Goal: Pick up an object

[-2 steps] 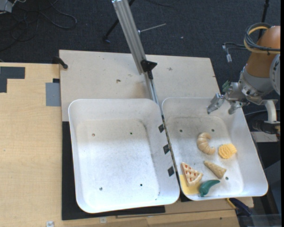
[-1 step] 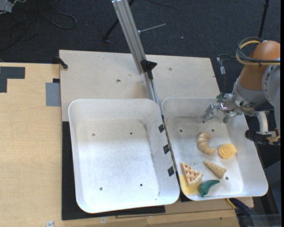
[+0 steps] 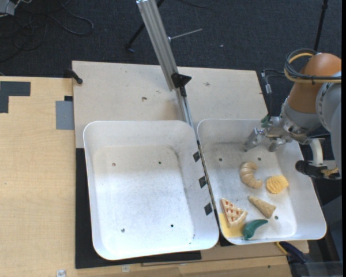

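Observation:
The right bin [image 3: 303,227] holds several toy foods. A tan croissant [image 3: 251,175] lies near its middle, with a round yellow cracker [image 3: 277,184] beside it on the right. Below them lie a tan cone [image 3: 262,205], a red-and-cream wedge slice [image 3: 233,211] and a green piece [image 3: 254,228]. My gripper [image 3: 262,145] hangs over the bin's upper part, above the croissant and apart from it. Its two fingers point down and stand open with nothing between them.
The left bin [image 3: 98,154] sits beside the right one, and black clips [image 3: 202,180] mark the shared edge. A slanted metal pole [image 3: 161,45] rises behind the bins. The arm's orange-banded wrist [image 3: 311,88] is at the right edge.

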Robot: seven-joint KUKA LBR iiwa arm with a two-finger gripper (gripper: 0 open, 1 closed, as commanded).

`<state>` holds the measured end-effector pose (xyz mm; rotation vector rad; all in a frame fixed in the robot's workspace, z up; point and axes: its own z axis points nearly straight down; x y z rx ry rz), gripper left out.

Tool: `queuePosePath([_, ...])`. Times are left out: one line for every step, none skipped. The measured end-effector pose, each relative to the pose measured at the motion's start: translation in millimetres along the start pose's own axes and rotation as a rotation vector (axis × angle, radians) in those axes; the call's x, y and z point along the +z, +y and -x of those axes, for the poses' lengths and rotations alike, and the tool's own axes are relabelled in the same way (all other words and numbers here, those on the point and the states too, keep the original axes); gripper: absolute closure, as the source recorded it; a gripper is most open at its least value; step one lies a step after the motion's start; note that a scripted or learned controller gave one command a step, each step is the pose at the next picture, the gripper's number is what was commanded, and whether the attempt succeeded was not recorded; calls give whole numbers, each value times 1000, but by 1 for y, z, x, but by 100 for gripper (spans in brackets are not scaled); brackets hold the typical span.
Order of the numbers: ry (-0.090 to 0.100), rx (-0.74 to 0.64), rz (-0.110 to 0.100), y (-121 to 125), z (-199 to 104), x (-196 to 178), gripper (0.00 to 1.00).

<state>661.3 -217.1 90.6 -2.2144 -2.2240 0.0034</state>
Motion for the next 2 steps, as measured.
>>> queuePosePath([-1,-2,2,1,0,-11,100])
queuePosePath([-3,2,9,5,3,-75,100])
